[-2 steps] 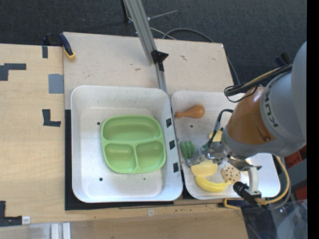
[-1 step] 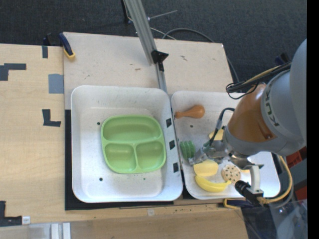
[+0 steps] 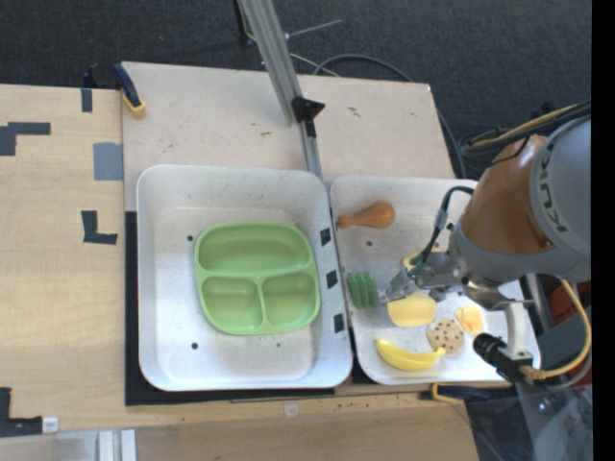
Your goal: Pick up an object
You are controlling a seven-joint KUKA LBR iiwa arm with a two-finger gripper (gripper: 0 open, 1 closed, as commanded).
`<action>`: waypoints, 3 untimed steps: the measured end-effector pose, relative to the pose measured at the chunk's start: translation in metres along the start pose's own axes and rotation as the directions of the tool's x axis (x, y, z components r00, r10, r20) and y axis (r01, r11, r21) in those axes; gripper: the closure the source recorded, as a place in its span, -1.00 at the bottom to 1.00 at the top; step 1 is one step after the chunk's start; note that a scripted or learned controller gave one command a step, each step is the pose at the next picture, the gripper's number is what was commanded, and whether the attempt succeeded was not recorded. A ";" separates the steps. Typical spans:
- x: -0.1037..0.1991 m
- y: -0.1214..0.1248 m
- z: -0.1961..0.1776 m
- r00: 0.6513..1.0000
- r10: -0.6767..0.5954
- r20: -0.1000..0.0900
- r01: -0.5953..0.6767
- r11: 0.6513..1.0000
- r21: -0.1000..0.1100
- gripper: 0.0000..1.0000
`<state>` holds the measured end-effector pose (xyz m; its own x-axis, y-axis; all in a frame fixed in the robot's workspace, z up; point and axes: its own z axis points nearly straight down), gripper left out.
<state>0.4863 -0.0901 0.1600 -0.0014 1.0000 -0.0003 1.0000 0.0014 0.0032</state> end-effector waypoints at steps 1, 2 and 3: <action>0.000 0.007 -0.044 1.000 0.000 0.000 0.000 1.000 0.000 1.00; 0.000 0.008 -0.096 1.000 0.000 0.001 0.000 1.000 -0.001 1.00; 0.051 0.012 -0.099 1.000 -0.006 -0.002 0.006 1.000 0.004 1.00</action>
<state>0.4978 -0.0390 0.2591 -0.0070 1.0000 0.0016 1.0000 0.0070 -0.0009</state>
